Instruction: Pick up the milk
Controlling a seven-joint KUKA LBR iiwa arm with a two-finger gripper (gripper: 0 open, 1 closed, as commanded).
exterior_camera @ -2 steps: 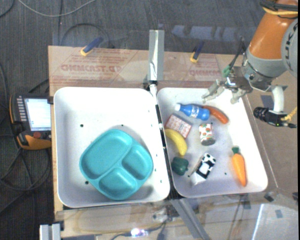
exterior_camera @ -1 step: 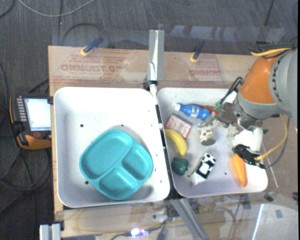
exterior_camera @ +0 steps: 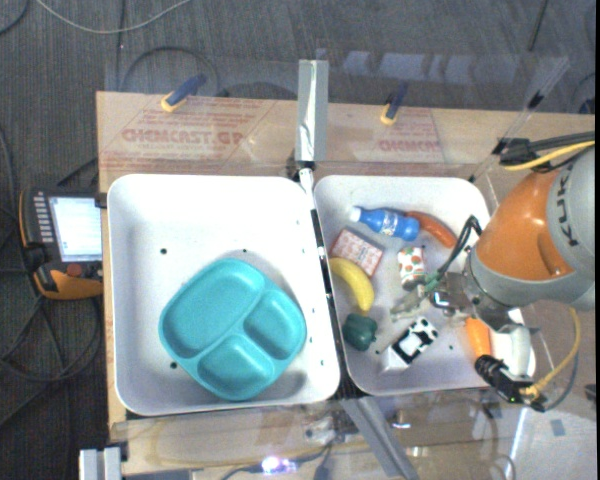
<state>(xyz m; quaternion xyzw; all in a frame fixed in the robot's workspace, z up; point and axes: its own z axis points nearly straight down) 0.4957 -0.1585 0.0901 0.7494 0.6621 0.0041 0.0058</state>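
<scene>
Reaching in over the right bin (exterior_camera: 332, 268), the grey arm with its orange band (exterior_camera: 525, 230) ends in a hand (exterior_camera: 428, 293) that hangs low among the small toys. The hand is dark and seen from above against clutter, so I cannot tell how far it is open, and nothing can be seen gripped in it.

The milk, a small black-and-white cow-patterned carton (exterior_camera: 414, 342), lies on the bin floor just below the hand, toward the near edge of the bin, tilted on its side. Whether the hand touches it cannot be told; the two look close but apart.

Just above the hand stands a small white box with red and green spots (exterior_camera: 411, 264). Further up from the hand, by the bin's far wall, lies a blue bottle with a white cap (exterior_camera: 386, 222), and an orange carrot-like piece (exterior_camera: 439, 230) rests just beside the bottle, nearer the arm. To the hand's far side from the arm lies a yellow banana (exterior_camera: 356, 282), with a pink and white packet (exterior_camera: 357, 250) above it and a dark green rounded toy (exterior_camera: 360, 331) below it, next to the bin's dividing wall. Behind the hand, under the arm, an orange piece (exterior_camera: 478, 336) and a white one (exterior_camera: 513, 346) sit by the bin's outer wall.

Well away from the hand, past the dividing wall, the left bin (exterior_camera: 140, 218) holds a turquoise divided plate (exterior_camera: 232, 328). Both bins rest on the worktop (exterior_camera: 210, 133), which bears printed red lettering.
</scene>
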